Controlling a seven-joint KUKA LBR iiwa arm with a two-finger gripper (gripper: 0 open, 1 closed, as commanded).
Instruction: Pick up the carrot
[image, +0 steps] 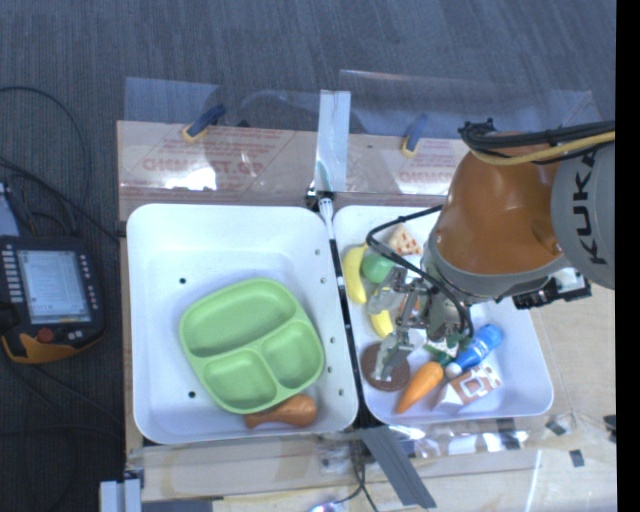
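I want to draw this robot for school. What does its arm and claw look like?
The arm has a big rounded orange band, with grey casing beside it that carries black "KUKA" lettering. Black and yellow cables run over the top of the orange part. Below it, the claw is a small cluster of shiny silver metal parts with thin black wires looping around it.

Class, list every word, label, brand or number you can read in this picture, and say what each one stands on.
"KU", white letters cut off at the picture's edge, on the grey arm.
Red lettering on the cardboard sheets behind the bins: mirrored and faint, not readable.
Screen of the handheld control pendant: too small to read.
Print on the small red-and-white box beside the carrot: too blurred to read.
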